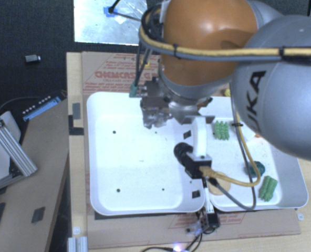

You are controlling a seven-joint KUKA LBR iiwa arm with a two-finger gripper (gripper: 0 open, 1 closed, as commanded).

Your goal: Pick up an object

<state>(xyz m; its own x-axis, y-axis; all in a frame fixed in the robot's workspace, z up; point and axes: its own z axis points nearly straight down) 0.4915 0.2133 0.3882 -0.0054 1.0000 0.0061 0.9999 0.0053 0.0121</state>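
My tool, grip state unreadable, hangs over the bare left bin; closing here probably misses the green ridged pieces in the right bin.

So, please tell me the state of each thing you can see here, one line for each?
Gripper: low over the left bin, near its back edge; nothing seen in it.
Left bin: white floor bare where visible.
Right bin: partly hidden by the arm, holds objects.
Upper green piece: lying in right bin.
Lower green piece: lying in right bin, near front corner.
Teal object: in right bin, partly behind the cable.
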